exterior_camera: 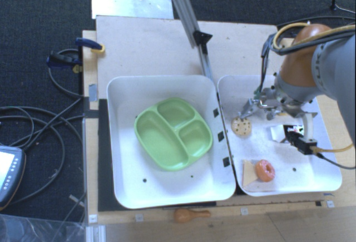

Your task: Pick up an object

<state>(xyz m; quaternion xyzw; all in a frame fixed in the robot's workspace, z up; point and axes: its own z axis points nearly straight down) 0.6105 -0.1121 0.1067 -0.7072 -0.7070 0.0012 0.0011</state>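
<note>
- The arm [328, 68] hides the right bin's [289, 182] far right corner.
- In that bin, a doughnut [265, 170] covers part of a tan wedge [248, 172].

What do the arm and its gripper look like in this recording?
The rounded grey arm link carries a glossy orange band above the wrist. Thin yellow and black cables arch over that band. At the tip is a small silver metal gripper. No markings are legible.
</note>
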